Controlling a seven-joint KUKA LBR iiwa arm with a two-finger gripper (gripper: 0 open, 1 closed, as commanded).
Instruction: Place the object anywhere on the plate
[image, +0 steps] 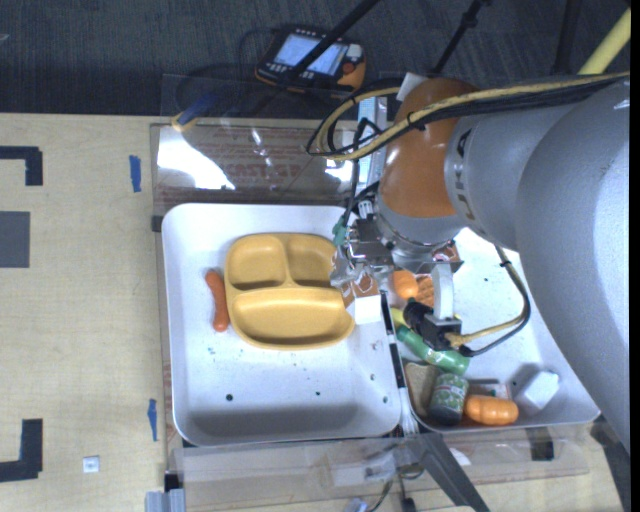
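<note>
Plate (285, 290) in left bin (200, 390), carrot (218, 300) beside; jaws (365, 285) at rim, state unclear.

The arm (520, 170) runs off the picture's right edge and covers much of the right bin (560, 385); small items at that bin's near-left corner are too jumbled to identify.

Single fixed camera, above bench, looking down at slant. Both white bins in frame: left bin (200, 400) seen whole, right bin (560, 395) partly covered by arm (540, 170) entering from frame right. Mid-range framing; bench top (70, 330) fills left side, dark floor with pendant (305, 58) along top edge. No second view to overlap.
</note>
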